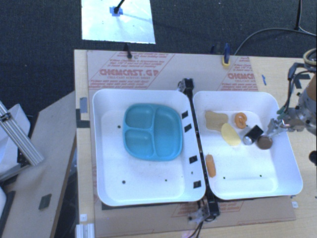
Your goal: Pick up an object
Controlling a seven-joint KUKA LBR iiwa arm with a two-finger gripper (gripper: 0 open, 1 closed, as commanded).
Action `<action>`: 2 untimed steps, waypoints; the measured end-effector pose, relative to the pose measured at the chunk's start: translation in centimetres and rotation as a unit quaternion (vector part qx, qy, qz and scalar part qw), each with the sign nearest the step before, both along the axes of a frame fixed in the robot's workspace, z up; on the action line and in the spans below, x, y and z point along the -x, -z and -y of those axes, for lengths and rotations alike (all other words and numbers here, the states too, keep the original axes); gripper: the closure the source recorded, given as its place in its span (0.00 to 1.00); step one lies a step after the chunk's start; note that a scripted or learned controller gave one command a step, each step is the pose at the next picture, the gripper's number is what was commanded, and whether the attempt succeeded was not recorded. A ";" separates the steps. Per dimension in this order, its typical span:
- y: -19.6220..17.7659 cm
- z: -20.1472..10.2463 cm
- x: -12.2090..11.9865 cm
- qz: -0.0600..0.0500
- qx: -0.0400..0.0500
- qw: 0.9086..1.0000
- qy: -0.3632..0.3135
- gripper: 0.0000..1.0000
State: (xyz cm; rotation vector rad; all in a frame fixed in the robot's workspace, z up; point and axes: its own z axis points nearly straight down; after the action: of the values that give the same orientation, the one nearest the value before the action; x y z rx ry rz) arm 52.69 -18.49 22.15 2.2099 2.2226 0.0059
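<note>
The gripper (275, 126) hangs over the right bin's (257, 187) right wall; its grip cannot be told. Near it lie a brown piece (264, 143), a black block (253, 133) and a yellow piece (230, 134). Left bin (114, 182) holds a blue plate (152, 132).

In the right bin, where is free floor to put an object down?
The front half of the right bin is bare, right of the orange piece. The back is crowded: tan piece, yellow piece, orange ring, black block, brown ball, gripper.
</note>
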 end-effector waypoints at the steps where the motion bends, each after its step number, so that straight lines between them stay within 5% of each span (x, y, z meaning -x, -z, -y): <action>1: -4.7 0.0 -0.2 -0.001 0.000 1.000 0.000 1.00; 2: -3.1 -4.8 -2.0 -0.003 -0.002 1.000 -0.002 1.00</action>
State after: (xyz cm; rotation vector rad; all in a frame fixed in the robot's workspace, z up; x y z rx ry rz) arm 54.67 -13.73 25.24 2.2094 2.2320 0.0034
